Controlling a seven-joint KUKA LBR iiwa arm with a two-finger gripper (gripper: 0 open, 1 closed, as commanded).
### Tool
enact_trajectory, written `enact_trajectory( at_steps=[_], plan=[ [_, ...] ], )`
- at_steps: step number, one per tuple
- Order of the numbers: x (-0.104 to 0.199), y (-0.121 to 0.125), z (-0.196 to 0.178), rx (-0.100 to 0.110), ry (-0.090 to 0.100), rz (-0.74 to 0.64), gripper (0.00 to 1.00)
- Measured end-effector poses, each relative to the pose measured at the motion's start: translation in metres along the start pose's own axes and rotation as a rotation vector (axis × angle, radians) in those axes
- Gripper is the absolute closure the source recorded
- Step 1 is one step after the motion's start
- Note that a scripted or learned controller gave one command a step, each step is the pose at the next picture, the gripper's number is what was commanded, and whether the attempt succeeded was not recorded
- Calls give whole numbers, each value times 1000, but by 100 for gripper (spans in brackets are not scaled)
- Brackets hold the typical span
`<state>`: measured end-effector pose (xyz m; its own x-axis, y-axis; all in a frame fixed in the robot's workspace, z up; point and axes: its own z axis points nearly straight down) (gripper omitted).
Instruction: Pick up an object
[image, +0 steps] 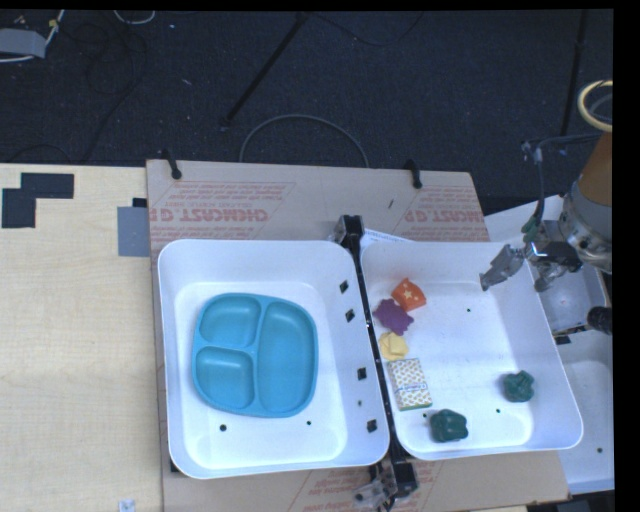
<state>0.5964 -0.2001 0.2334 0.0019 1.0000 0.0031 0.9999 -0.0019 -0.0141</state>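
Nearest the camera, a dark green lump (449, 425) sits against the near wall of the right bin (480, 345), with a patterned card box (409, 383) just beside it to the left and a teal lump (518, 386) further right. Further in, a yellow piece (392, 346), a purple piece (393, 316) and an orange piece (408, 294) crowd together along the left wall. The gripper (522, 262) hovers at the bin's far right rim, fingers spread apart and holding nothing. Any of these could be the target. The likely trouble: descending on the crowded trio may pinch two pieces or nudge them aside, and objects against walls leave a finger little room. The left bin (330, 275) holds a blue divided plate (256, 354).
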Motion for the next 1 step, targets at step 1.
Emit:
enact_trajectory(
  at_steps=[1],
  plan=[
    [0,2,-8,-13,-3,-2,0]
  ],
)
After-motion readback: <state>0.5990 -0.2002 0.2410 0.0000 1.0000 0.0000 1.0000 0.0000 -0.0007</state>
